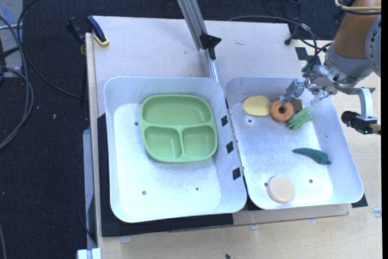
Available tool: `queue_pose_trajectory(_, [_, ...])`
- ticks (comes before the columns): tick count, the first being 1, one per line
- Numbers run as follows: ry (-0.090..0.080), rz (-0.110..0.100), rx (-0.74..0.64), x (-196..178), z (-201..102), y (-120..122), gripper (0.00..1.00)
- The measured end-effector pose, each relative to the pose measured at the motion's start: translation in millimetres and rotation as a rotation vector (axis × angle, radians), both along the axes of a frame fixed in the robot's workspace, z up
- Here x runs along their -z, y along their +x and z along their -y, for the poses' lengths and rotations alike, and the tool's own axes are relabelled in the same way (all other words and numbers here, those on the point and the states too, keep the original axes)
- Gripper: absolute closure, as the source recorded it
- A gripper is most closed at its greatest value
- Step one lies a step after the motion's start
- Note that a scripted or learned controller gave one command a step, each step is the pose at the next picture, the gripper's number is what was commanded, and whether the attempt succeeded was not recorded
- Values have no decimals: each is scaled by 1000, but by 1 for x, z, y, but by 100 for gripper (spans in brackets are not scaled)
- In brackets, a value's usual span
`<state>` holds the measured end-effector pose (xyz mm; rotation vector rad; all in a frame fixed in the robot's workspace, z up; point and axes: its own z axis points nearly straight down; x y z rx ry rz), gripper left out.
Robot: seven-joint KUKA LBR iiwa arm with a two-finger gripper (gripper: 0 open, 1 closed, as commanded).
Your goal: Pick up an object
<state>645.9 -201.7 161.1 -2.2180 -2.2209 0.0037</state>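
The right bin (339, 148) holds several small objects: a yellow piece (256, 106), an orange-brown ring like a doughnut (281, 111), a light green piece (299, 119), a dark green pepper-like piece (313, 155) and a round cream piece (280, 189) near the front. My gripper (299, 90) hangs over the bin's back right corner, just above and behind the ring. Its fingers are small and partly blurred against the bin wall, and nothing shows between them.
The left bin (121, 191) carries a light green divided plate (180, 127). A slanted metal pole (189, 0) crosses the bench behind the bins. The arm (357, 33) reaches in from the right. A blue and yellow tool (97, 32) lies at the bench's back left corner.
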Motion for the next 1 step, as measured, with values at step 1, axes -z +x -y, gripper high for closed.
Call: queue_pose_trajectory(1, [0,1,-2,59,-3,8,0])
